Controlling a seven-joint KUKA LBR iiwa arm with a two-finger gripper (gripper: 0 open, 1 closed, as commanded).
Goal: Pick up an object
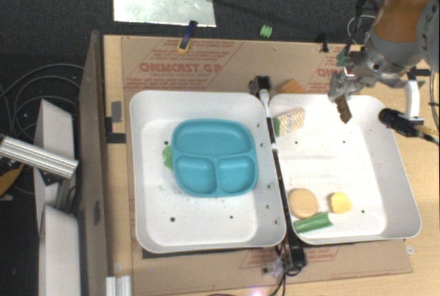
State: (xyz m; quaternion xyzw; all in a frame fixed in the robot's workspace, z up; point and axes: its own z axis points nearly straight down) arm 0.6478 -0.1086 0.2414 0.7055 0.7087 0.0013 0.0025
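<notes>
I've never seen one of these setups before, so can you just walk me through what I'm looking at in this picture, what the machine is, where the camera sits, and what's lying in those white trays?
The camera is fixed above a bench, looking down at a slant. At the upper right is a robot arm, grey with an orange band; a program drives it to pick up an object. Its gripper, a two-finger hand, hangs over the far edge of the right bin. I can't tell whether it holds anything.

The left bin holds a blue divided plate with a bit of green showing at its left edge. The right bin holds a pale patterned item near its far left corner and, near the front, a round tan piece, a small yellow piece and a green piece.
</notes>
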